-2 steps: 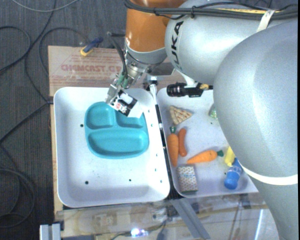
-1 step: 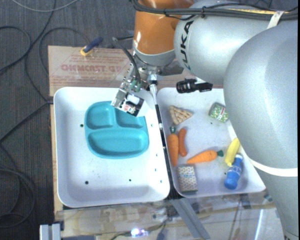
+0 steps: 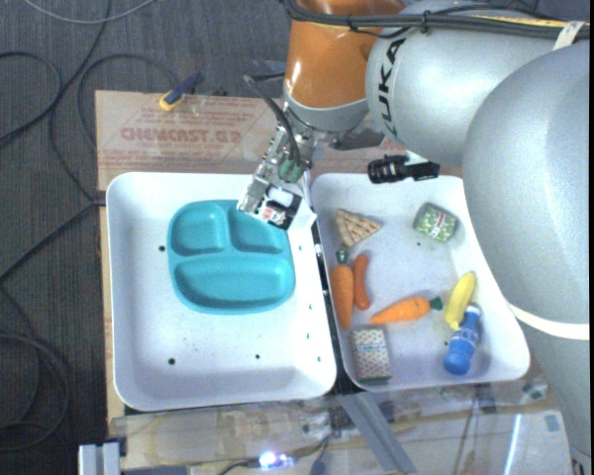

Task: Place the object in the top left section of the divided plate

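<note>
Pincer [image 3: 273, 198] poised at the upper right edge of the divided plate [image 3: 233, 257]; its opening cannot be told, nor anything held.

The top left section [image 3: 200, 228] is best approached leftward from the pincer, release being made low. Candidate objects, carrots [image 3: 404, 311] among them, lie rightward in the right bin [image 3: 495, 364].

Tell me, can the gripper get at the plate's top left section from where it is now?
Probably yes. The gripper hangs by the top right corner of the blue divided plate, and the top left section lies bare beside it, with nothing between them in the left bin.
</note>
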`<action>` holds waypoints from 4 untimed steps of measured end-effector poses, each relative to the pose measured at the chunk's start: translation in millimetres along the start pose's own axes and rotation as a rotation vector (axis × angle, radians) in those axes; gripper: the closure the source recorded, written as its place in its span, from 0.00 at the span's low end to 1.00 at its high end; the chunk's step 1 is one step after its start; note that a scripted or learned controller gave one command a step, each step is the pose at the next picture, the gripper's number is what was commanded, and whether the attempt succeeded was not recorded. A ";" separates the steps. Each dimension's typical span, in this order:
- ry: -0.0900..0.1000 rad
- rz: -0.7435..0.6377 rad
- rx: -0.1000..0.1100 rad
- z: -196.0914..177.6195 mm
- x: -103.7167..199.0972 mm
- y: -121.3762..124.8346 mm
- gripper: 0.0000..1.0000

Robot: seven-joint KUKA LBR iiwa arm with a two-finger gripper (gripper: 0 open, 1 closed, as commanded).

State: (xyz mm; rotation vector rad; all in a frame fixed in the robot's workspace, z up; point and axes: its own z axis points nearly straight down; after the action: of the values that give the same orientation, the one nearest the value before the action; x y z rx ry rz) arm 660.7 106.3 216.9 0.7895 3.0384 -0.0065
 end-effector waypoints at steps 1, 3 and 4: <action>0.000 0.000 0.000 -0.2 -0.1 0.1 0.00; 0.002 -0.461 -0.003 52.3 24.6 -13.5 0.00; 0.002 -0.463 -0.011 41.2 26.2 -10.1 1.00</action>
State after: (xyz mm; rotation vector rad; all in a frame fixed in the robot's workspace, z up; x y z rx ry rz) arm 632.9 110.1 175.6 0.0710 3.1391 0.0102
